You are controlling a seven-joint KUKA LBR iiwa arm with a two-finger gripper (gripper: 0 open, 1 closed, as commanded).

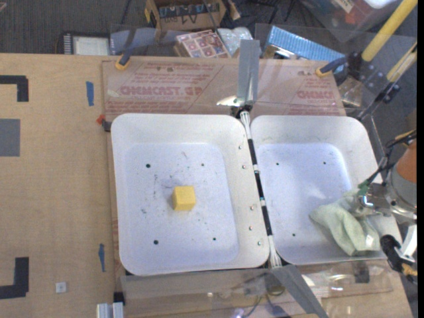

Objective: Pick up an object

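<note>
A small yellow cube (185, 198) lies near the middle of the left bin (132, 138). A crumpled pale green cloth (339, 225) lies in the near right corner of the right bin (298, 138). My gripper (366, 203) is low over the right edge of that bin, right at the cloth's upper right end. The cloth still rests on the bin floor. The arm's body hides part of the cloth's right side.
A grey divider (249, 78) stands behind the seam between the two bins. Cardboard sheets and clutter lie beyond the bins. The wooden bench (46, 197) stretches to the left. Cables hang by the arm at the right.
</note>
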